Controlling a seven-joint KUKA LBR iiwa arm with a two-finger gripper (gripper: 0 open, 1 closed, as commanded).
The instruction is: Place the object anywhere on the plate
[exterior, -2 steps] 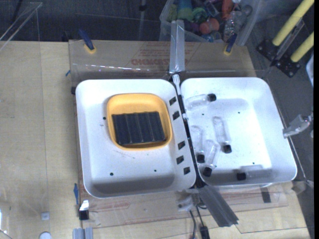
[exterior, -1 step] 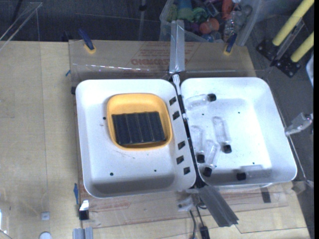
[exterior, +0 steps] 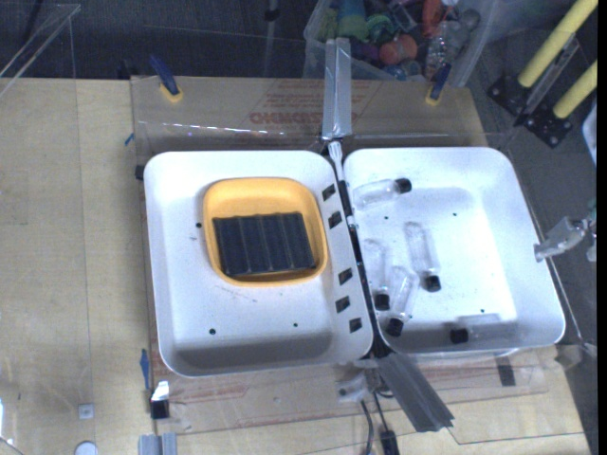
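A yellow, rounded-square plate (exterior: 260,191) sits in the left white bin (exterior: 173,263). A dark grey ridged slab (exterior: 264,244) lies flat on the plate and covers most of its floor, with its front edge near the plate's front rim. Several clear plastic bottles with black caps lie in the right white bin (exterior: 498,207); one bottle (exterior: 418,250) is near the middle and another bottle (exterior: 377,191) is at the back left.
A divider with black tabs (exterior: 341,245) runs between the two bins. A clear tub of colourful toys (exterior: 398,12) stands behind the bins. A small grey metal bracket (exterior: 562,238) sticks out at the right bin's outer edge.
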